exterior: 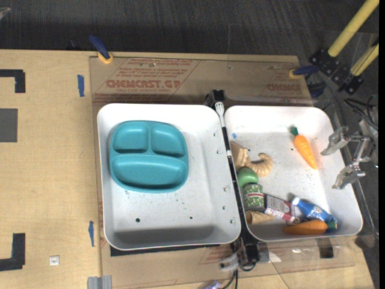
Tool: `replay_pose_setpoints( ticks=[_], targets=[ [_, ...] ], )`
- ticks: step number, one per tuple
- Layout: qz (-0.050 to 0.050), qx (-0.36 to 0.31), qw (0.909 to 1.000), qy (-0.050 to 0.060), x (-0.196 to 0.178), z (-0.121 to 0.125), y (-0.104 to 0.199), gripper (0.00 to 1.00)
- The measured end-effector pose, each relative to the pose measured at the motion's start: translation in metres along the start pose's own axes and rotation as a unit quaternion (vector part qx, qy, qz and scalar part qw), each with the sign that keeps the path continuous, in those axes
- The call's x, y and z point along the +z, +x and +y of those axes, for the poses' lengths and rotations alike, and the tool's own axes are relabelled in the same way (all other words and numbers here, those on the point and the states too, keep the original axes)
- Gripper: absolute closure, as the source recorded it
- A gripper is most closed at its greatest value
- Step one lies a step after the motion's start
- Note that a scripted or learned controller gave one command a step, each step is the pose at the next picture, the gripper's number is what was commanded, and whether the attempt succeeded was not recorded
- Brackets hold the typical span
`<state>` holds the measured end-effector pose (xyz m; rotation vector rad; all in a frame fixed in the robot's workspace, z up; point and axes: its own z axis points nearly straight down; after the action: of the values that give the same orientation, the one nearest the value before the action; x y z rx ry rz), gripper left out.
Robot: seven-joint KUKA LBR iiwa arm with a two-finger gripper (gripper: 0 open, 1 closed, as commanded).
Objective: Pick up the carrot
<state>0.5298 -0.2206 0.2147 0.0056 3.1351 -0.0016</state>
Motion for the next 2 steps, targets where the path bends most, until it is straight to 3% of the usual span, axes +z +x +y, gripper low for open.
replay_pose_setpoints(
  ticks=[1,2],
  targets=[
    [-0.002,-0.08,0.9968,0.001,0.111,-0.002,-0.007,0.0],
    [-0.004,-0.034,0.9994,0.0,0.07,-0.001,-0.088,0.0]
  ],
)
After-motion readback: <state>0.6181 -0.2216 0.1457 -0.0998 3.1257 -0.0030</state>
